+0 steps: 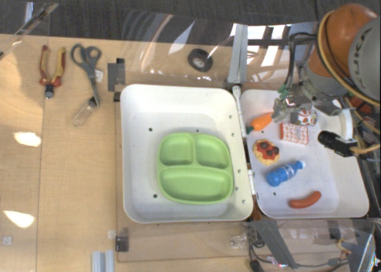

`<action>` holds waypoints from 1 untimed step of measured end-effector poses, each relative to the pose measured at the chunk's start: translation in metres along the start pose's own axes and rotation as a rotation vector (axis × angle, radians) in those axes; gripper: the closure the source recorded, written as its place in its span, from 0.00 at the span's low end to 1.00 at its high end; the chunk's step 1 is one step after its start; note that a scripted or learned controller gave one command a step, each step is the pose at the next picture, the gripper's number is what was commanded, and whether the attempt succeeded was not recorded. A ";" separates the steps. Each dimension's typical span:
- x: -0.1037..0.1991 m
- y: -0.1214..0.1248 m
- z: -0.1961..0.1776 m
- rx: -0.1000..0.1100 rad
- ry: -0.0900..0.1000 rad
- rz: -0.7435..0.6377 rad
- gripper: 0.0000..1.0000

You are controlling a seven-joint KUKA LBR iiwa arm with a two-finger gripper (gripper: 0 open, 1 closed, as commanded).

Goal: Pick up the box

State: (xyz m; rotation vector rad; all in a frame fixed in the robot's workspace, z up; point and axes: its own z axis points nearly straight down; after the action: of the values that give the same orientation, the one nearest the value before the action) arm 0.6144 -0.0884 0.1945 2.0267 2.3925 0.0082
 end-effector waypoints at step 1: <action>0.000 0.000 0.001 0.001 0.000 0.000 0.00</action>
State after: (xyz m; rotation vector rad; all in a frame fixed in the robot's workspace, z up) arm 0.6141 -0.0886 0.1938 2.0273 2.3931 0.0066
